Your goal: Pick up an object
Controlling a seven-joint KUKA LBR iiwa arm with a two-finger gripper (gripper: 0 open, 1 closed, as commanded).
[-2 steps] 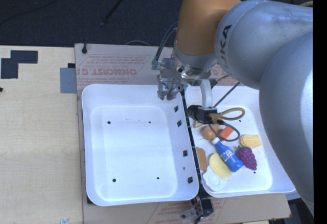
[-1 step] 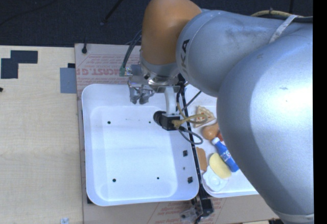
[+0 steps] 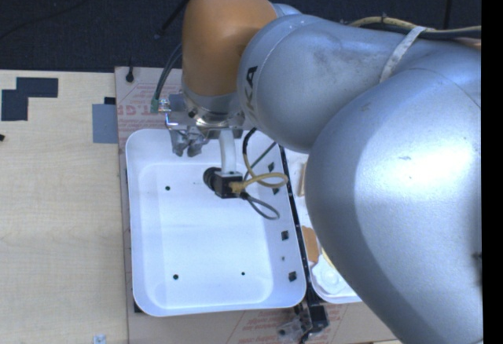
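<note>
My gripper (image 3: 189, 144) hangs over the far left corner of the left white bin (image 3: 149, 256), close to its back wall. Nothing shows under it there but bare bin floor. A black part with a looped yellow cable (image 3: 259, 181) hangs from the wrist just right of the gripper. In the right bin (image 3: 318, 287), mostly hidden by the arm, a brown object (image 3: 310, 244) and a white object (image 3: 330, 279) peek out near the front left corner.
The big grey arm (image 3: 377, 146) with its orange band (image 3: 220, 36) covers most of the right bin and the upper right of the view. A black divider (image 3: 289, 217) runs between the bins. Wooden bench top (image 3: 55, 217) lies to the left.
</note>
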